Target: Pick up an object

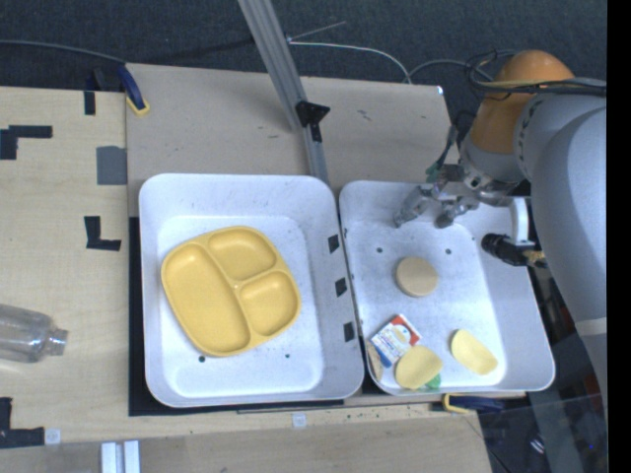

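- Left bin [158,215]: a yellow divided plate [230,289] lies inside it, left of its middle.
- Right bin [513,333]: a tan round disc [417,276] sits near the middle; along the near wall lie a small printed packet [392,339] and two yellow pieces [419,367] [473,352].
- Claw [424,214]: hovers over the right bin's far edge, fingers spread apart, nothing between them.

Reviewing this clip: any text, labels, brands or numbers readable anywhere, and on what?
None can be read.
Packet in the right bin: red, white and blue print, too blurred to read.
Clear bottle on the bench at left: no label legible.
Yellow tray in the left bin: no marks seen.
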`<state>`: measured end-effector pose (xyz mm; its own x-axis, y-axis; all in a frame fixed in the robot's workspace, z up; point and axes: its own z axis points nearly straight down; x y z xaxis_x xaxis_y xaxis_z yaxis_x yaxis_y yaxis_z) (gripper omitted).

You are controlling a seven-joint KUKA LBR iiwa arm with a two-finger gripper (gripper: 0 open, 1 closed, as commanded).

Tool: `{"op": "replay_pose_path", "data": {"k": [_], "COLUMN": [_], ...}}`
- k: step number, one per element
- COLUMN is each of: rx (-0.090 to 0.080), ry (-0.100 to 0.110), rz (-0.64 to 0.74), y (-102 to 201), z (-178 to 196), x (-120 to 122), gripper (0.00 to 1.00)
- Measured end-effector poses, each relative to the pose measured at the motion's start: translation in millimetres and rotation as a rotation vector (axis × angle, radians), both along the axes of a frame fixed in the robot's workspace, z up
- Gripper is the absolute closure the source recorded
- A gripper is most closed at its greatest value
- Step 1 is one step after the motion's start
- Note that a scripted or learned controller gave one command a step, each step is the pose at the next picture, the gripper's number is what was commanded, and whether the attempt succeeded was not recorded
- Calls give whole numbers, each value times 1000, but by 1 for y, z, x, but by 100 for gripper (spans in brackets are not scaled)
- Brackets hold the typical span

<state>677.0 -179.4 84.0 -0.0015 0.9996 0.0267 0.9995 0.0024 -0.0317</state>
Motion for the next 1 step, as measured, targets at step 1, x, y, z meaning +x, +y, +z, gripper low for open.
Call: {"op": "replay_pose_path", "data": {"k": [1], "rx": [-26], "ry": [-27], "rz": [1], "y": [39], "z": [4], "x": [-39], "gripper": [0]}}
